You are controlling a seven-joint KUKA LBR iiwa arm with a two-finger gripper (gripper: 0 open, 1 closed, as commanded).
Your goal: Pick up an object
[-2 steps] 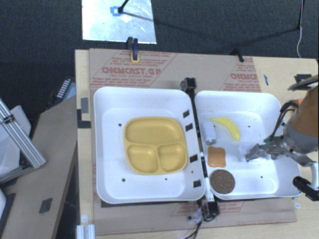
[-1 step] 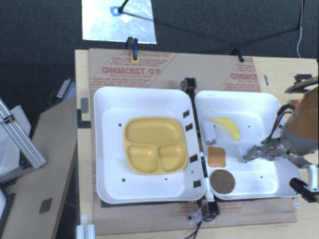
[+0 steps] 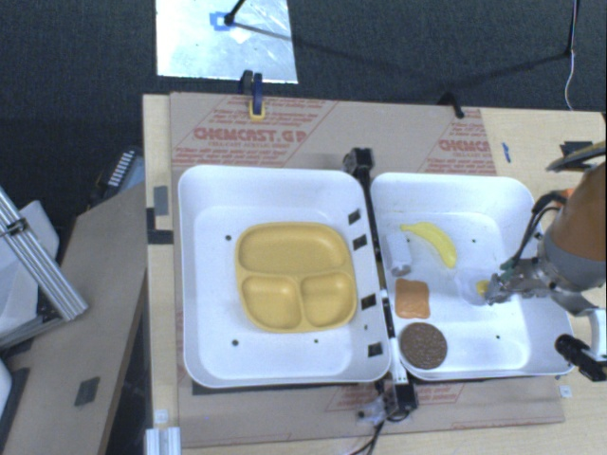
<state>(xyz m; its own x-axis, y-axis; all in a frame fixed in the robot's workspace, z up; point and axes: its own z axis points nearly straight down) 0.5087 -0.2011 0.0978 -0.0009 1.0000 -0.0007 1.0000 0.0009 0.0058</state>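
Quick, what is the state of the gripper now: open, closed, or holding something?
Gripper: in the right bin, low beside a clear object; whether it is open, closed or holding cannot be told.

You have two shallow white plastic bins, the left bin (image 3: 204, 282) and the right bin (image 3: 503, 344), smooth with a slight sheen. In the left one sits a yellow three-compartment plastic tray (image 3: 289, 275), smooth and softly glossy. In the right, the yellow toy banana (image 3: 432, 241) looks like smooth plastic, the orange toast-shaped piece (image 3: 412, 299) looks matt, and the round brown patty-like disc (image 3: 423, 345) has a rough, grainy face. Under the bins your counter (image 3: 285, 131) is covered with matt brown printed cardboard. Beyond it lies dark, coarse carpet (image 3: 76, 45) bearing a shiny silver foil-like sheet (image 3: 228, 27)
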